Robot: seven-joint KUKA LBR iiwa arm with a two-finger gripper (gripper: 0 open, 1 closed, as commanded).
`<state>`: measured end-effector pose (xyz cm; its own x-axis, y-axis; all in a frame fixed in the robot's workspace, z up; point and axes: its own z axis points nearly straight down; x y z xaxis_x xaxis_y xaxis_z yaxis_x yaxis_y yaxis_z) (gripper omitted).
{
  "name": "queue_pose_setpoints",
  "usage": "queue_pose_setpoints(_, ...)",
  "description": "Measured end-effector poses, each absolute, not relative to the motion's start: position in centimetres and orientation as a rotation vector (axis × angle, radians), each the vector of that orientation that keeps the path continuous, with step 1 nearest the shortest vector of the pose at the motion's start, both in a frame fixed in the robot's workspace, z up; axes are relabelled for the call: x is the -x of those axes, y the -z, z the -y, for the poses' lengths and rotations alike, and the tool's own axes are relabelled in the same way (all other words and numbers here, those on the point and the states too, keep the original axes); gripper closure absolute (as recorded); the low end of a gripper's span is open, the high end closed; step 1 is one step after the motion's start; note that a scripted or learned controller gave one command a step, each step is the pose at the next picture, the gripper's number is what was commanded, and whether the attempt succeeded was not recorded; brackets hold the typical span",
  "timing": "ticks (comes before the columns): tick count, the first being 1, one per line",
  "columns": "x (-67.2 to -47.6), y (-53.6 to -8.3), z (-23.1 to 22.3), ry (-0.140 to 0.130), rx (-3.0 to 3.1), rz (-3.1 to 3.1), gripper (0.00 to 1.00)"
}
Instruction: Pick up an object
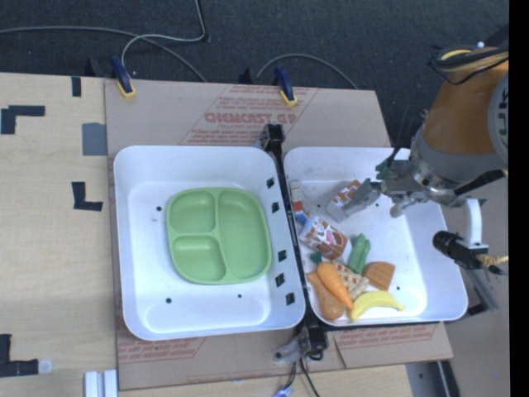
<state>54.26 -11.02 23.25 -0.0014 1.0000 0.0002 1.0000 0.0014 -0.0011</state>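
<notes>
My gripper (374, 208) hangs over the back of the right bin (438, 300), open, with bare white floor showing between its fingers. One finger (357, 204) lies just beside a small brown packet (346, 193); whether they touch I cannot tell. In front of it, toy food lies piled at the bin's front left: a patterned wrapper (325, 236), a green vegetable (359, 252), an orange carrot (334, 279), a slice of toast (380, 275) and a yellow banana (376, 304).
The left bin (136, 304) holds a green divided plate (219, 234). A black divider (281, 213) runs between the two bins. A black fixture (456, 250) juts out at the right bin's right rim. Cables run across the dark floor behind the bench.
</notes>
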Motion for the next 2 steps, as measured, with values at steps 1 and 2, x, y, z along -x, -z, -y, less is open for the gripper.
queue_pose_setpoints(1,-52.5,-10.7,12.3,0.023,2.228,2.232,0.0)
queue_pose_setpoints(2,-52.7,-11.9,12.6,0.025,2.237,2.239,1.0)
